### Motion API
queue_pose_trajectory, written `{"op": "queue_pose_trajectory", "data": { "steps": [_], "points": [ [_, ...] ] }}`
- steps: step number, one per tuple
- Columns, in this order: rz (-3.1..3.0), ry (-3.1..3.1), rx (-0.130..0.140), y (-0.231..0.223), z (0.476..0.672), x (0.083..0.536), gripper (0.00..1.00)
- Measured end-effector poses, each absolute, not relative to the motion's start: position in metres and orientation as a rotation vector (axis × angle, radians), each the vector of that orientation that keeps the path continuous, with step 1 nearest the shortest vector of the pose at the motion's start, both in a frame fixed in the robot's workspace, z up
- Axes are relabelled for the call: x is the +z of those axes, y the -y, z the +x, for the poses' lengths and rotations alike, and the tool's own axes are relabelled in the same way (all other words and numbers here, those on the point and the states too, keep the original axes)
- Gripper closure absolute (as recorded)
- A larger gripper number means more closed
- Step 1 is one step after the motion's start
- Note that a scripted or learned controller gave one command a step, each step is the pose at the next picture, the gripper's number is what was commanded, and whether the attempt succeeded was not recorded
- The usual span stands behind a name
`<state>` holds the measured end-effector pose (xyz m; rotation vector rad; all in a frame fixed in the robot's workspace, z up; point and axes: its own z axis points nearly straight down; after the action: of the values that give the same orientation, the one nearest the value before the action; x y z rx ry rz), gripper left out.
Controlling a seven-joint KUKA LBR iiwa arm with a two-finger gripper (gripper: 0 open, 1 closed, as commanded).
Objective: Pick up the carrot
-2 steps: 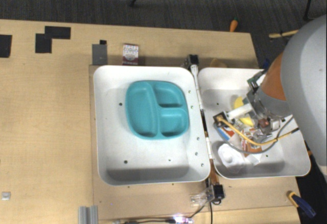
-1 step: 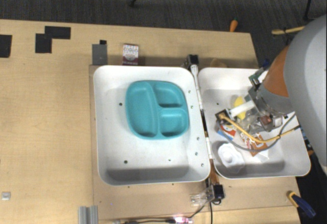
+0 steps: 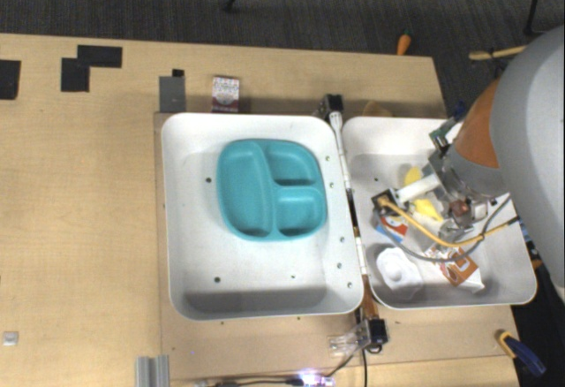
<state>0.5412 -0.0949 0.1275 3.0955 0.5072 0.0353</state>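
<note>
Listing the holdings at this moment, in 6 entries.

1. Counter [image 3: 79, 226]: pale wood, carrying 2 shallow white bins side by side.

2. Left bin [image 3: 190, 288]: holds 1 teal divided plate [image 3: 269, 189], lying flat near the middle.

3. Right bin [image 3: 503, 288]: cluttered. We note a yellow piece [image 3: 415, 175] near the middle and a small white round piece [image 3: 395, 268] toward the near-left corner. Smaller bits lie between them that we cannot name.

4. Carrot [image 3: 459, 269]: we take this to be the orange-brown piece on the floor of the right bin, toward its near side. Clutter and the arm's own hardware hide much of it, so this is our best reading, not a sure one. It lies close beside the pincer, on the nearer side.

5. Arm [image 3: 530, 138]: grey with an orange band, reaching in from the right over the right bin.

6. Pincer [image 3: 455, 216]: low over the right bin, amid the clutter. We cannot tell whether it is open or closed, and we make out no item gripped in it.

Status, by our judgement: the reach into the correct bin looks done. The carrot appears to rest on the bin floor, so the grasp and the lift are both left to do.
</note>
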Motion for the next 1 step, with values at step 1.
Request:
{"op": "queue_pose_trajectory", "data": {
  "steps": [1],
  "points": [
    [3.122,-0.338,0.038,0.0824,0.513,0.0997,0.0]
  ]
}}
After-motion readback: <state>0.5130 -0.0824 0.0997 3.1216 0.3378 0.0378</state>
